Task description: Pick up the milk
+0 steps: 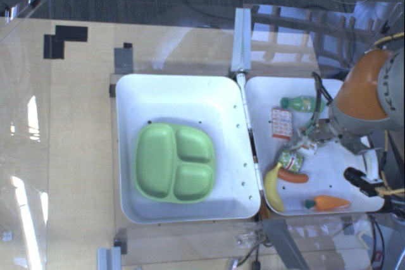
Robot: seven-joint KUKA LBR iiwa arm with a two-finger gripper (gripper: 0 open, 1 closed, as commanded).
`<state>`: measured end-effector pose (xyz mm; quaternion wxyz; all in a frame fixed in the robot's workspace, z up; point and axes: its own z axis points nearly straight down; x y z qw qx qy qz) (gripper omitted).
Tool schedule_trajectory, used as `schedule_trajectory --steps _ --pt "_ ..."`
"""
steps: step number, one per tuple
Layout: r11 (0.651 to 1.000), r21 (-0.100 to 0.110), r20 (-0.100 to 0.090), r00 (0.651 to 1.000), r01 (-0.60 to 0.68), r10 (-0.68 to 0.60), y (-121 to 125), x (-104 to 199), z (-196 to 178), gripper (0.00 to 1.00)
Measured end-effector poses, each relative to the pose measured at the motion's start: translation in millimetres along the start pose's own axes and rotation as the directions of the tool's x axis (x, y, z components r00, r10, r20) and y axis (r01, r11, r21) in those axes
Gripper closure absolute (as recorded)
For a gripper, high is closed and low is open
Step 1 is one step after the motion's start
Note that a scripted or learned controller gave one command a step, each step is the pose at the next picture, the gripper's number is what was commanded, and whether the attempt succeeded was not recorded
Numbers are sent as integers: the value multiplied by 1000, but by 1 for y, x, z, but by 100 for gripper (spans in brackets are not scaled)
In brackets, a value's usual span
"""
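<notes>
In the right bin [354, 164] a small carton printed green, white and red [291, 160] lies tilted near the middle; it looks like the milk. My gripper [309, 141] hangs just above and to the right of it, at its upper corner, on the grey wrist below the orange band [366, 86]. Whether it touches the carton is too blurred to tell. A flat white box with red print [281, 122] lies apart, further back and to the left.
A green bottle [299, 103] lies at the back of the right bin. A red sausage [293, 177], a banana [273, 189] and a carrot [330, 203] lie along its front. The left bin [133, 95] holds a green divided tray [175, 162].
</notes>
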<state>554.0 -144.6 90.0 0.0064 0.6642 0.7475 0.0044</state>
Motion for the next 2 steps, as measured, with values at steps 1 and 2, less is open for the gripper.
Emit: schedule_trajectory --steps 1,2 --pt "1000 -9 4 1000 1 -1 3 -1 -13 100" --pt "941 4 -3 941 339 -339 20 69 -97 100"
